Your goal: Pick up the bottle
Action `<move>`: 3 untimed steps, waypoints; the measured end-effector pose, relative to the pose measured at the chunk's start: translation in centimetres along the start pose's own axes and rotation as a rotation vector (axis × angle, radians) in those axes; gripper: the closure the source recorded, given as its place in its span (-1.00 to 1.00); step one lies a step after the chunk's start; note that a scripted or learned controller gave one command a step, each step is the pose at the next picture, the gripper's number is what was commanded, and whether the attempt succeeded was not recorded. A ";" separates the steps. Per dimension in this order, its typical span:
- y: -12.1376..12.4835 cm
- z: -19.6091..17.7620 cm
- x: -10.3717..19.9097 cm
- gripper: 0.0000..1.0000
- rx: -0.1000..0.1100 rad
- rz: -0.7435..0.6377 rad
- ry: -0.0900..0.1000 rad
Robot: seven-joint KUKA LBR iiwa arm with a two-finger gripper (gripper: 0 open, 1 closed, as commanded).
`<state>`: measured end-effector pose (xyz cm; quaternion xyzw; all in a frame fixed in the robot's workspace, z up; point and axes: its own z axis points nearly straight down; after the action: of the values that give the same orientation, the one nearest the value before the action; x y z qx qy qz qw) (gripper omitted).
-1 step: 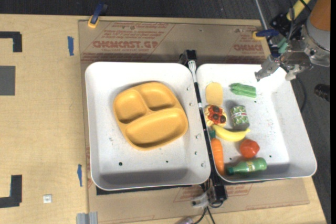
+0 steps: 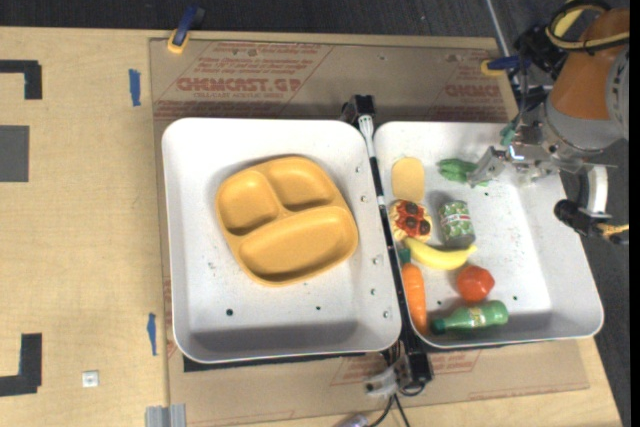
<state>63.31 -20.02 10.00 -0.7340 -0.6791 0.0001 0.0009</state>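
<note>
bottle [image 2: 470, 318] — green, red-capped | lying flat — right bin [image 2: 560, 255]

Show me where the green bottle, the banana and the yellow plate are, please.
Bottle [image 2: 472, 318], camera view, middle of its green body.
Banana [image 2: 438, 255], camera view, middle of its curve.
Plate [image 2: 288, 218], camera view, ridge between its compartments.

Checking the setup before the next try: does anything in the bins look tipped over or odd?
The green bottle lies on its side against the right bin's near wall instead of standing. The yellow plate sits askew in the left bin. Nothing looks spilled or broken.
</note>
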 end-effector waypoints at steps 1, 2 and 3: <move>0.3 1.2 0.3 -1.00 -0.006 0.177 0.014; -2.7 1.3 6.3 -1.00 -0.004 0.484 0.001; -9.2 1.3 7.5 -1.00 -0.008 0.749 0.001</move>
<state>54.75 -11.87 8.70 -0.9316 -0.3635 -0.0023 -0.0017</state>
